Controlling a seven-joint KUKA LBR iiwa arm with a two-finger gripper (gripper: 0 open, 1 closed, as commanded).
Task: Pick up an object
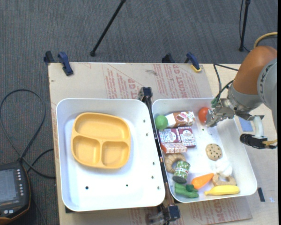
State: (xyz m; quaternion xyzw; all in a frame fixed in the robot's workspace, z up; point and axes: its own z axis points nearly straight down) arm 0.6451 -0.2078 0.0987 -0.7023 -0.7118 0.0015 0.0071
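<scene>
My gripper [214, 116] hangs over the back of the right bin [243, 146], coming in from the right under the orange wrist band. It sits just to the right of a small red tomato [203, 114], close to it or touching it; which one I cannot tell. To the left of the tomato lie a red and white packet [183, 118] and a green ball [161, 122]. A chocolate chip cookie [214, 151] lies below the gripper on the bin floor.
The right bin also holds red cartons [177, 137], a green can [181, 171], a carrot [203, 180], a green pepper [186, 190] and a banana [222, 190]. A yellow divided tray [101, 139] lies in the left bin [65, 182]. Clamps stand along the bench's back edge.
</scene>
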